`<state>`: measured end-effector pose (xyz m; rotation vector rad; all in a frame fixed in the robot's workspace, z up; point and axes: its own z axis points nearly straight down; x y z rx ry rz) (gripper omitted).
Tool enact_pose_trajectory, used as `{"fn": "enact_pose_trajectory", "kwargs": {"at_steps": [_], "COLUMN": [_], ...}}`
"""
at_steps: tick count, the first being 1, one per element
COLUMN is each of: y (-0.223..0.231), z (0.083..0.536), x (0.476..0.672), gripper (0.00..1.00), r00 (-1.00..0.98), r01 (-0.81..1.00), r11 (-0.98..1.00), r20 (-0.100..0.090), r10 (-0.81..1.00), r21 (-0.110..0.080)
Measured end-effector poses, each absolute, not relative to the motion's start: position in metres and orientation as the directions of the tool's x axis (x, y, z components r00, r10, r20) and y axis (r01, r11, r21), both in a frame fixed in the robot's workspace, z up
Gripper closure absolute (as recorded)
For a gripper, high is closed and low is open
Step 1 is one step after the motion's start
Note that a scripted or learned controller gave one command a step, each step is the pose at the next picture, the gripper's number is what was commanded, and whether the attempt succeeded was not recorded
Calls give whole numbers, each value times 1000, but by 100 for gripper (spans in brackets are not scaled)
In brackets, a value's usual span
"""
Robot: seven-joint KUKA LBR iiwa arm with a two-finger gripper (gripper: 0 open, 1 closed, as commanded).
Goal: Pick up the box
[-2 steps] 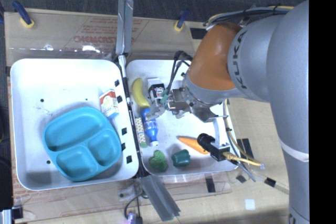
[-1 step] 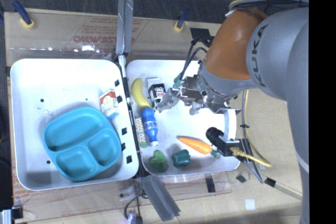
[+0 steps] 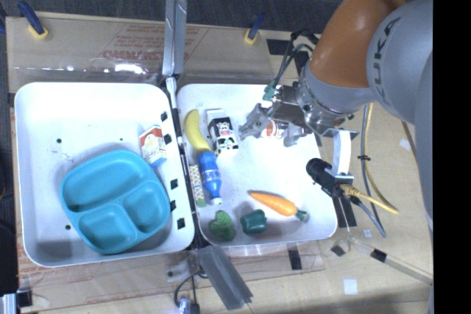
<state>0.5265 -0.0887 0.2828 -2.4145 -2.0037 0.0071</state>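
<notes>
The arm's metal two-finger hand (image 3: 266, 123), which I cannot tell to be released or clenched, hovers just right of the small black-and-white carton box (image 3: 221, 134) in the right shallow white bin (image 3: 324, 228), so I judge this the approach, calling next for a descent astride the box.

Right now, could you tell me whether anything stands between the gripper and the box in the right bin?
Nothing visible does. The gripper hangs over bare bin floor just right of the box. The banana lies on the box's far side, and the blue bottle below it.
</notes>
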Motion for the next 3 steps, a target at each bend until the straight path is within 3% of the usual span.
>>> {"fn": "enact_pose_trajectory", "kwargs": {"at_steps": [1, 2, 3], "y": [-99, -99, -104], "z": [100, 108, 92], "x": [501, 501, 507], "gripper": [0, 100, 100], "r00": [-59, -64, -248], "r01": [998, 998, 969], "r11": [59, 64, 248], "r20": [2, 3, 4], "r10": [998, 998, 969], "r21": [-8, -13, -4]}}
